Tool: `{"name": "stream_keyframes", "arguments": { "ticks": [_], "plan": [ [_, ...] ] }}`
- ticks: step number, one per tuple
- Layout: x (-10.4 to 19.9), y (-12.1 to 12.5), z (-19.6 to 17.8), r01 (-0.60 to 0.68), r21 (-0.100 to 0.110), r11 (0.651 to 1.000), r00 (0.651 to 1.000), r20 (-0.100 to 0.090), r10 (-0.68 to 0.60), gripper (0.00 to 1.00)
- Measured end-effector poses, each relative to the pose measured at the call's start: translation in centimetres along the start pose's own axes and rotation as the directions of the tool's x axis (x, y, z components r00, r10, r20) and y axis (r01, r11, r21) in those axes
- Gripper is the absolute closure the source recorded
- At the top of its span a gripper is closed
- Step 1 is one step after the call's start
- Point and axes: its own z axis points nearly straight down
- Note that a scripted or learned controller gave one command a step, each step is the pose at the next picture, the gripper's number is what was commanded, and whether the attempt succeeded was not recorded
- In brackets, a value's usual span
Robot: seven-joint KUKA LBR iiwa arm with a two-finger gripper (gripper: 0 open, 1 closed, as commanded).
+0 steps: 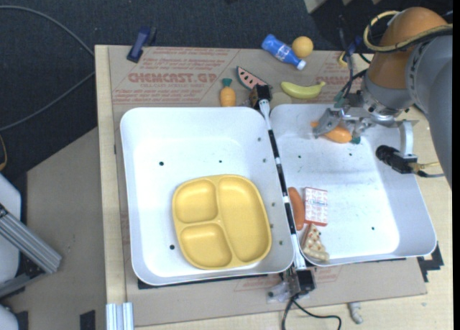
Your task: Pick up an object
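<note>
An orange object lies at the back left of the right bin. My gripper is right over it, low in the bin and touching or nearly touching its top. The gripper's body hides part of the object. At the right bin's front left lie a red sausage, a red-and-white packet and a tan food piece.
A yellow divided plate lies in the left bin. Behind the bins on the bench are a banana, a blue bottle, an orange ball, a watermelon slice, a small orange toy and a blue clip.
</note>
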Motion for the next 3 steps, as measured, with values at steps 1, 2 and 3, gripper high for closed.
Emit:
{"name": "stream_keyframes", "arguments": {
  "ticks": [1,2,3],
  "plan": [
    [-0.1,0.0,-1.0,0.003,0.003,1.000,1.000,0.003,-0.003,1.00],
    [6.6,-0.9,-2.7,0.003,0.008,1.000,1.000,-0.007,-0.003,1.00],
    [13.2,-6.0,-9.6,0.004,0.006,1.000,1.000,-0.006,-0.004,1.00]
  ]
}}
